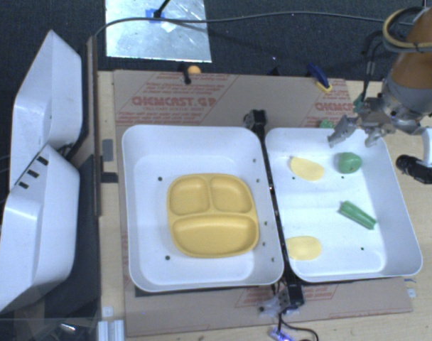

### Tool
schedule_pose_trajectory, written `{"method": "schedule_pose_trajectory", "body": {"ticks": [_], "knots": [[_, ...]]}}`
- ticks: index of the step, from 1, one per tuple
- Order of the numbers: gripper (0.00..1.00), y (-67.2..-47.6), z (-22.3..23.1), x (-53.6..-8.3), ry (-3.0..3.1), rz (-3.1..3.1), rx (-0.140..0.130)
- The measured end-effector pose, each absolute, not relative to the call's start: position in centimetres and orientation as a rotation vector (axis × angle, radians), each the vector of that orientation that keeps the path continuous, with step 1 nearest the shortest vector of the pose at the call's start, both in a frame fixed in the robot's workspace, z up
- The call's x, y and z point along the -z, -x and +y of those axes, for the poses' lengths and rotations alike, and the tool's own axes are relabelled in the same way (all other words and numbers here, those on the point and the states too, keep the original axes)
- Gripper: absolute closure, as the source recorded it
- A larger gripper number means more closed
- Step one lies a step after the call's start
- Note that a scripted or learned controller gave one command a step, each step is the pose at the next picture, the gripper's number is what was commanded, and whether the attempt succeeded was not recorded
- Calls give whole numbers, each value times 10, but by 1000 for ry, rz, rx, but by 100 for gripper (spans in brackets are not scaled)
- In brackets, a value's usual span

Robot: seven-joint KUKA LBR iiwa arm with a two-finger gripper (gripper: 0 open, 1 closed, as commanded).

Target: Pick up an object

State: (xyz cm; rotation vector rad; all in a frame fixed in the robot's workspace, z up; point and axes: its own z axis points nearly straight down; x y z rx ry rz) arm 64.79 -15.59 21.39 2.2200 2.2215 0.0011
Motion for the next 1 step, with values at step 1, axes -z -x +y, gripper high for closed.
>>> {"method": "schedule_pose_trajectory", "body": {"ticks": [1], "knots": [[0,-648,-162,-170,-2223,2223,2]]}}
